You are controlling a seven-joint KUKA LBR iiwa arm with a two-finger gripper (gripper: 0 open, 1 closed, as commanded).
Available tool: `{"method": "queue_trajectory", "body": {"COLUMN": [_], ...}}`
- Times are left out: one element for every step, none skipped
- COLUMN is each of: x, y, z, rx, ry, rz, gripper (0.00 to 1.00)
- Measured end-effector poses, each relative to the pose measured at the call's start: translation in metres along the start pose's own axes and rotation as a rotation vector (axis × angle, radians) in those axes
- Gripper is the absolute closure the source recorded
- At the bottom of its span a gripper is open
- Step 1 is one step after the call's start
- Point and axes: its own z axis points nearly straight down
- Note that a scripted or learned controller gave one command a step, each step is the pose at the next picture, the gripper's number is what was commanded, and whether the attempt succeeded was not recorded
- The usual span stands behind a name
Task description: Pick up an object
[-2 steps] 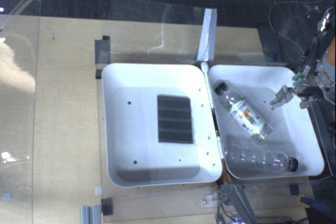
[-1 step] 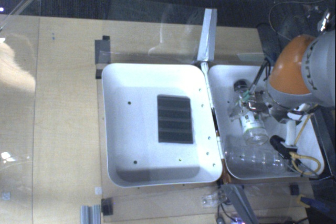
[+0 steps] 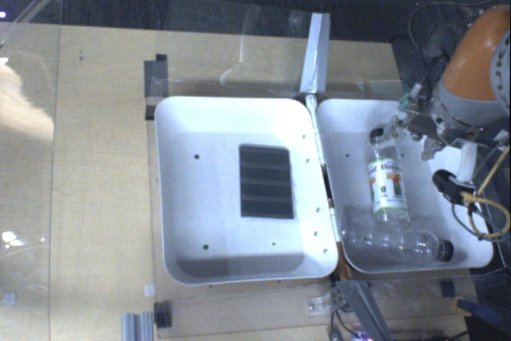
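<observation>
Gripper, grip state unclear, hovers just beside the labelled bottle's cap end.

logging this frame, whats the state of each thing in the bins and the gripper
labelled bottle: lying on its side in the right bin, cap toward the far wall
clear bottle: lying on its side along the right bin's near wall, dark cap pointing right
dark ribbed pad: lying flat in the middle of the left bin
gripper: over the right bin's far right part, holding nothing that can be seen

Two bottles lie in the right bin, a mat in the left bin.
</observation>
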Motion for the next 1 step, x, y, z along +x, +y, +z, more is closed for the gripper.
{"method": "queue_trajectory", "body": {"x": [0.0298], "y": [0.0043], "z": [0.0843], "rx": [-0.009], "ry": [0.000], "rz": [-0.075], "gripper": [0.00]}}
